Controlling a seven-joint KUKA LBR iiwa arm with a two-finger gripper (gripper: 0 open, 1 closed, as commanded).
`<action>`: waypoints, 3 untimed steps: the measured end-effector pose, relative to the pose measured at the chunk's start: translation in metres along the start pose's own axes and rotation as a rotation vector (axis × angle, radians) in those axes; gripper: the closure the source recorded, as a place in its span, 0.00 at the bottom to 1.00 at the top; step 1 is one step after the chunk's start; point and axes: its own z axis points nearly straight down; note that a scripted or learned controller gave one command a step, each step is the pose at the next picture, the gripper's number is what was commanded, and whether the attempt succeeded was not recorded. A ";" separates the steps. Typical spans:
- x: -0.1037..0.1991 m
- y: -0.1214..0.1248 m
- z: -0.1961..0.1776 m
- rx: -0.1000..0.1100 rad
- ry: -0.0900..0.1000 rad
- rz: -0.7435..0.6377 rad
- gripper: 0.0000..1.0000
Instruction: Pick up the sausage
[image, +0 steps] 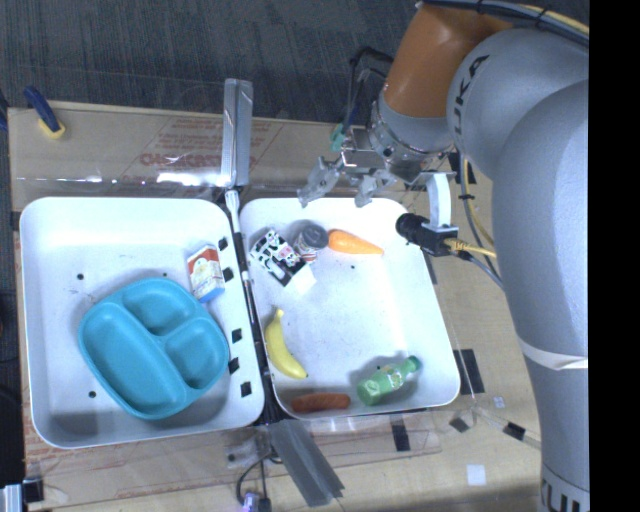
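The sausage (321, 402), reddish brown, lies along the front wall of the right bin (425, 300), between the banana (281, 347) and the green bottle (387, 380). My gripper (343, 185) hangs over the bin's back edge, far from the sausage, above the grey can (312, 237) and the carrot (354, 243). Its fingers are spread apart with nothing between them.
A black-and-white carton (276, 254) lies beside the can at the back left of the right bin. The left bin (50, 300) holds a blue divided plate (155, 345) and a small orange-and-white box (205, 271). A metal bar (237, 130) stands between the bins at the back.
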 end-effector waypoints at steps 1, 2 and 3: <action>-0.048 -0.018 0.145 -0.023 -0.002 -0.054 0.00; -0.018 -0.036 0.152 -0.033 -0.010 -0.200 0.00; -0.013 -0.087 0.152 -0.038 -0.007 -0.111 0.00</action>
